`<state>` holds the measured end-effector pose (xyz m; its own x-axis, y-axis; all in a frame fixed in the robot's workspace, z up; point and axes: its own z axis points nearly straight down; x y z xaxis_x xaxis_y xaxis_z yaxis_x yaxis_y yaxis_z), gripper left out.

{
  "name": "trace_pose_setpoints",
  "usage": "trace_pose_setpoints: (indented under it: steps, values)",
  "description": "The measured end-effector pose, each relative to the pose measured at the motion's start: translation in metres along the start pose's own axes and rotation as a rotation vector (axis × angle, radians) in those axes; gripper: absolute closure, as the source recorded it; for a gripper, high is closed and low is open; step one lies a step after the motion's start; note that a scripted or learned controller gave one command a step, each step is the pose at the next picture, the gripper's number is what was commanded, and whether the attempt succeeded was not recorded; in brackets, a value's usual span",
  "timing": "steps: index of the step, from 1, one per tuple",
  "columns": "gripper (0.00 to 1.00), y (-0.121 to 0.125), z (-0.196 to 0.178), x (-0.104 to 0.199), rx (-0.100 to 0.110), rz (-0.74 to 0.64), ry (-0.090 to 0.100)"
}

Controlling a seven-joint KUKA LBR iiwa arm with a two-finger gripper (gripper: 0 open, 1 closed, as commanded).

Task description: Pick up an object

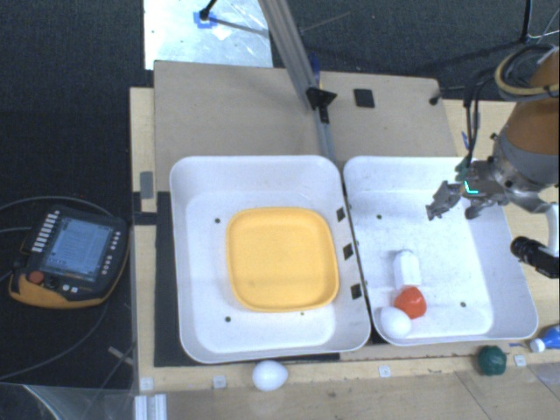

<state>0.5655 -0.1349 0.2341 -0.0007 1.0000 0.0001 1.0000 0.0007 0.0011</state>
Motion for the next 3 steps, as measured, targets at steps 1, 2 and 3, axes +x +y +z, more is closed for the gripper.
trace_pose_setpoints:
  steps: [1, 2, 3]
  values:
    - [0.0, 0.0, 0.0, 0.0, 0.0, 0.0, 0.0]
    - [0.0, 0.004, 0.054, 0.009, 0.005, 0.0, 0.0]
    - [0.0, 0.008, 0.116, 0.009, 0.005, 0.001, 0.001]
